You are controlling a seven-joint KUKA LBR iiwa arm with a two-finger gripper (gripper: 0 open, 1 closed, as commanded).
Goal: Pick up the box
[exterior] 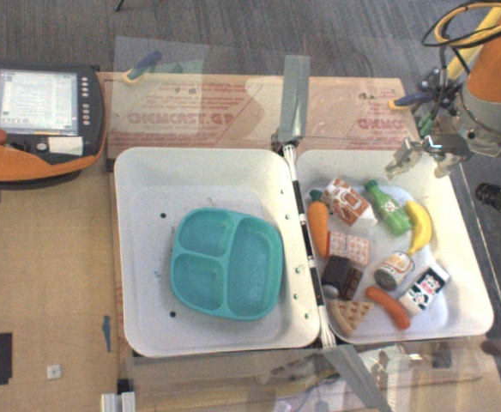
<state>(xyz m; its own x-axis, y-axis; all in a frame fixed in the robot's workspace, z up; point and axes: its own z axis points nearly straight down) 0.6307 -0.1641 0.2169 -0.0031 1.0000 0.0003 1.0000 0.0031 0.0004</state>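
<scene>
My fingers (422, 155): I am hovering at the far right corner of the right white bin (478, 303), spread open and holding nothing.

The box: the small orange-and-white carton (348, 201) is lying tilted in the bin, down and to the left of my fingers, well apart from them.

Beside the box: the green plastic bottle (389, 209) is lying just beside it on the side nearer my fingers; the orange toy carrot (318, 227) is on its far side; the pink patterned packet (350, 248) is sitting below it.

Further from my fingers: the yellow banana (420, 223), the small tin can (394, 269) and the black-and-white carton (426, 287) are crowding the same bin.

Risk: I am judging that coming down off-centre could pinch the bottle instead, or nudge the tilted carton so it slips out as I close.

Other risk: the second carton is also boxlike, so I could be aiming at the wrong one.
</scene>
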